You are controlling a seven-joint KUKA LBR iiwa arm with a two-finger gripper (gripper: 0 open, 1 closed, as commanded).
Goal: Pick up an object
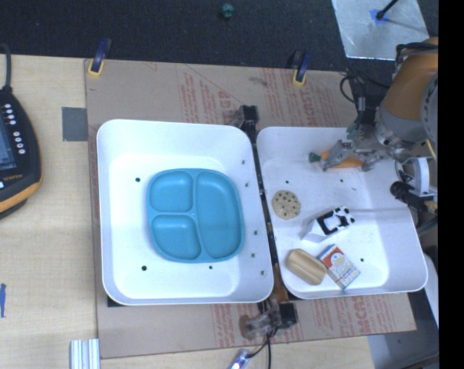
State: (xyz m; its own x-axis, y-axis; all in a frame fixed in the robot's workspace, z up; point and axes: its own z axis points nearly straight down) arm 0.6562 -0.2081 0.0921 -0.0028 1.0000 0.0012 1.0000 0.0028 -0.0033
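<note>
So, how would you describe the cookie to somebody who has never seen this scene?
Look in the right white bin, near its left wall. The cookie lies flat there, above the bread roll. It alone is round and tan with dark specks.

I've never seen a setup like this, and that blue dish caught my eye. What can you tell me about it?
The blue divided plate is a light blue, smooth, plastic-looking dish with rounded corners and three compartments: two smaller ones on the view's left and a long one on the right. It lies flat, right side up and slightly turned, in the middle of the left white bin, resting on the bin's floor. Nothing lies in it and nothing else touches it.
</note>
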